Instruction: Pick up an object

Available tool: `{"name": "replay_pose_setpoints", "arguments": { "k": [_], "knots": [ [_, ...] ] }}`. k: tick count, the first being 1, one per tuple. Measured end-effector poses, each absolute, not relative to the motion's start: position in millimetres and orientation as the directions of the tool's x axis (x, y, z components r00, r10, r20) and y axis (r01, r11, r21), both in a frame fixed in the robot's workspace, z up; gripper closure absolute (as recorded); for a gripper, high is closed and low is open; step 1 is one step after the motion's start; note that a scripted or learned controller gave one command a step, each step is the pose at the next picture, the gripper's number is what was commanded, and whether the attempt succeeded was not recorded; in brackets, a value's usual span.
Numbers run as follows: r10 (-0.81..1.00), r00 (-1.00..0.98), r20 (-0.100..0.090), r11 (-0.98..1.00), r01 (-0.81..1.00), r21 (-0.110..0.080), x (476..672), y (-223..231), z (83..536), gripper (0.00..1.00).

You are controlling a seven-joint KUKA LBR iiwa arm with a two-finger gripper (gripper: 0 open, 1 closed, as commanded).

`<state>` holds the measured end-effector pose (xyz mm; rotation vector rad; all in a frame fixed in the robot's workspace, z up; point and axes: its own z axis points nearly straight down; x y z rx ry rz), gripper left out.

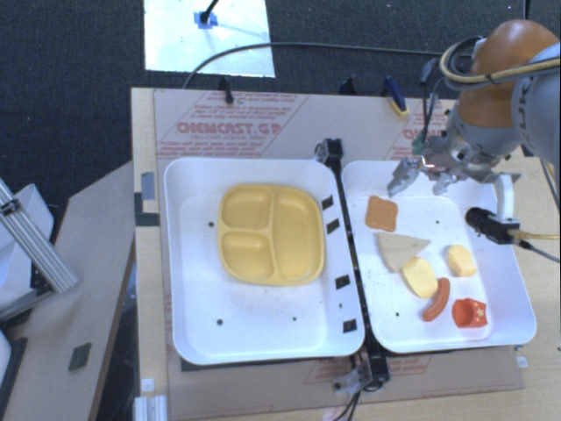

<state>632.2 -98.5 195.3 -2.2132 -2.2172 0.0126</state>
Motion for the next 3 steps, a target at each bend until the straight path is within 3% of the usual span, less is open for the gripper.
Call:
{"name": "replay_pose_setpoints", "arguments": {
  "k": [1, 3],
  "knots": [
    [1.0, -0.004, 0.0, 0.004, 1.0, 0.001, 635.1, -98, 204, 0.0],
    [1.0, -0.002, 0.0, 0.002, 1.0, 0.0, 640.7, -92, 111, 0.0]
  ]
}}
